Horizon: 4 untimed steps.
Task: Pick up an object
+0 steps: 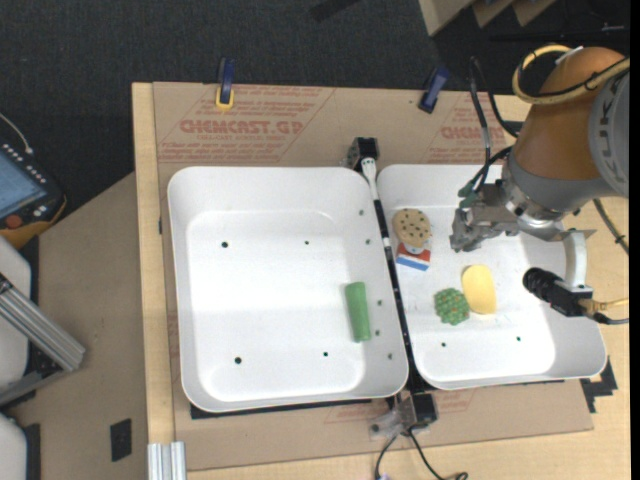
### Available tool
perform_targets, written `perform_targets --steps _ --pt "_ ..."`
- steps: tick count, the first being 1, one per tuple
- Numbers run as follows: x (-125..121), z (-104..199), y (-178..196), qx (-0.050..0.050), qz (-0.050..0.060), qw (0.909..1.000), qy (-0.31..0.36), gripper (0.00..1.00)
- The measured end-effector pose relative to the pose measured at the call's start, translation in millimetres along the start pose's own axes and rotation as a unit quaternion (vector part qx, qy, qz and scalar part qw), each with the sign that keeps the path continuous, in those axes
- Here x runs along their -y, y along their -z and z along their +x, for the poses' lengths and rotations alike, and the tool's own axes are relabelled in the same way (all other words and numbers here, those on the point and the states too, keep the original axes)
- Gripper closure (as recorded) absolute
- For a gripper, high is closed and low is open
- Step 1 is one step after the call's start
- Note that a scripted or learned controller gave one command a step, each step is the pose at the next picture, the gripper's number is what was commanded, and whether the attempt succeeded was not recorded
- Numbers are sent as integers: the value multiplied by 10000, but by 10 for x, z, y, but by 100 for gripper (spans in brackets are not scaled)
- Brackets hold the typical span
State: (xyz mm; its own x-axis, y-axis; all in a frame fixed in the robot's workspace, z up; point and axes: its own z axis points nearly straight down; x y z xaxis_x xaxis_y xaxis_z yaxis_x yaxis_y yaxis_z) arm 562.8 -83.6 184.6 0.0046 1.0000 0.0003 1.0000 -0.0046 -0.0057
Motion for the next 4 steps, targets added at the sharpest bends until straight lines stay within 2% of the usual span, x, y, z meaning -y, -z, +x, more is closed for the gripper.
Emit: perform_targets --steps 1,2,3,4 --pt "-371 357 4 7 -51 10000 41 100" --pt "-441 548 95 3 -44 10000 35 100" --pt "-501 100 0 15 -41 10000 4 100" --pt "-322 706 341 0 -46 10000 50 100"
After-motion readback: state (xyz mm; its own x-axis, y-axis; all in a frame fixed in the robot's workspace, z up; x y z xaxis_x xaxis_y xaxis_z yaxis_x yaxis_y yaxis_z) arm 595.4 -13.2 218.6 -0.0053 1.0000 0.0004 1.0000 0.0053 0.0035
